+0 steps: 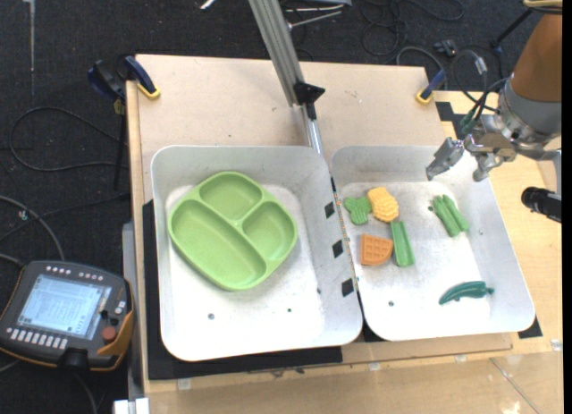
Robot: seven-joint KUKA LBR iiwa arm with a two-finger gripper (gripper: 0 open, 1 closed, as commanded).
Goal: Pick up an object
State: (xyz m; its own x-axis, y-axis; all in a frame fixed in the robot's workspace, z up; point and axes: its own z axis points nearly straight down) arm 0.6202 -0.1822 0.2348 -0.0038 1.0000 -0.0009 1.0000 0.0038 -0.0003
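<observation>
1. Teach pendant (63,314), grey with orange trim and a lit screen, on the floor at lower left of the desk (228,104); no writing on it can be read.
2. Right bin (500,251), white, shallow, holding the toy pieces listed below.
3. Dark green curved piece (465,292), near the front right corner of the right bin, apart from the rest.
4. Orange wedge (376,249), touching a green stick (401,243) on its right.
5. Yellow corn piece (384,204), just behind the wedge, beside a small green piece (357,209) on its left.
6. Pair of light green pods (450,215), right of centre, well apart from the cluster.
7. Hand (466,161), above the back right part of the right bin, its two fingers spread wide with nothing between them; nearest piece is the pair of pods, in front of it.
8. Arm: grey with orange band, entering from the right.
9. Left bin (179,314), white, holding a green divided plate (234,229) with three compartments.
10. Metal pole (279,37), slanting down to the seam between the bins.
11. No brands or labels legible anywhere.
</observation>
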